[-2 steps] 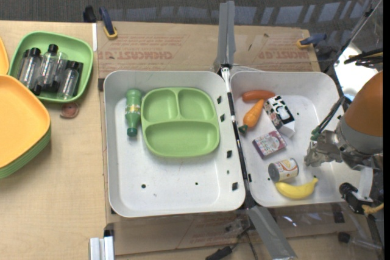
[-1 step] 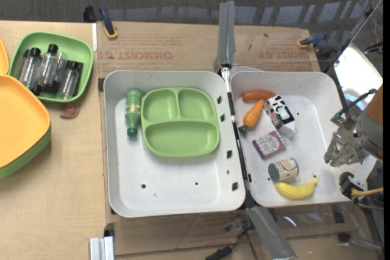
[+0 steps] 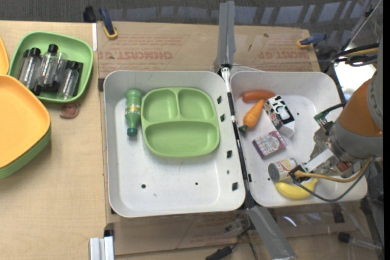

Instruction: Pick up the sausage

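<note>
Bench (image 3: 55, 204) with two white bins, left bin (image 3: 122, 192) holding a green divided plate (image 3: 180, 122), arm's gripper (image 3: 304, 170) low at right bin's (image 3: 317, 85) near right, finger state unclear, sausage (image 3: 258, 95) at its far left, beside a carrot (image 3: 253, 114)

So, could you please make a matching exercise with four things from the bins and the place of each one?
Things:
1. sausage
2. green bottle
3. banana
4. green divided plate

Places:
A. left bin, along its left side
B. right bin, far end
C. left bin, middle
D. right bin, near edge

Pairs: 1-B, 2-A, 3-D, 4-C
</note>
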Controlling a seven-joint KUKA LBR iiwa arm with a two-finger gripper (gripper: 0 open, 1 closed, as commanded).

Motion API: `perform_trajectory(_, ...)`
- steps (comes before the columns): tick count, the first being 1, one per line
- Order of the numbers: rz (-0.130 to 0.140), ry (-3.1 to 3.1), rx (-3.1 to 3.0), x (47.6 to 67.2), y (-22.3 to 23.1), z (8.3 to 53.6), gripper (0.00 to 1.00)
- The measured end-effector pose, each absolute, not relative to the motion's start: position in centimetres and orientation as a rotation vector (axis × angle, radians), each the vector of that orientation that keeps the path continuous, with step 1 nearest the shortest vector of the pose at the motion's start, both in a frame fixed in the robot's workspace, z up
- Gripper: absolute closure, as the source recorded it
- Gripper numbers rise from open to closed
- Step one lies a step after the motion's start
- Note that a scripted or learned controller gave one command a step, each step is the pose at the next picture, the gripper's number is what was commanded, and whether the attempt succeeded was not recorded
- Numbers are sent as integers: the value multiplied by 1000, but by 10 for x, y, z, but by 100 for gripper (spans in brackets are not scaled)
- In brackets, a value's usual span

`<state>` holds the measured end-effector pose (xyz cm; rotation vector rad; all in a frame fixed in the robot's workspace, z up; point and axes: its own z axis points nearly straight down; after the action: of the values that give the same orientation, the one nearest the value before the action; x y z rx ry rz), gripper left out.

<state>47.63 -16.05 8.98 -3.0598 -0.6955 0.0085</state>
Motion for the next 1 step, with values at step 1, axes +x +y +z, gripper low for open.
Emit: perform_trajectory(1, 8, -510, -3098, 484, -201, 90, 100)
